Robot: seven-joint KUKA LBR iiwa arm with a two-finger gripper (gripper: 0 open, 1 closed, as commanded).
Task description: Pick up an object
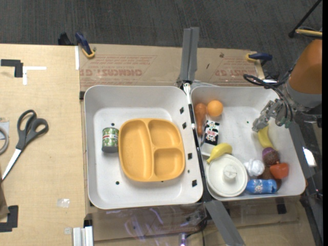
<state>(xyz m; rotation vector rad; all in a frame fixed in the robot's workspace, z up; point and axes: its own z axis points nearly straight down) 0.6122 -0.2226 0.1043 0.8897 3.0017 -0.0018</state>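
Observation:
My gripper (266, 118) hangs over the right side of the right bin (233, 129), its fingers spread apart and nothing between them. Just below it lies a small yellow banana (264, 137). Further down are a dark purple fruit (270, 156), a red fruit (279, 170), a white crumpled piece (253, 166) and a blue bottle (260, 186). A white round lid (226, 175), a second banana (219, 151), an orange (214, 108), a carrot (200, 114) and a small black-and-white carton (211, 132) fill the bin's left half.
The left bin (97, 183) holds a yellow divided plate (151, 148) and a small green can (109, 139). Scissors (23, 135) lie on the wooden bench at the left. A grey divider post (188, 55) stands between the bins.

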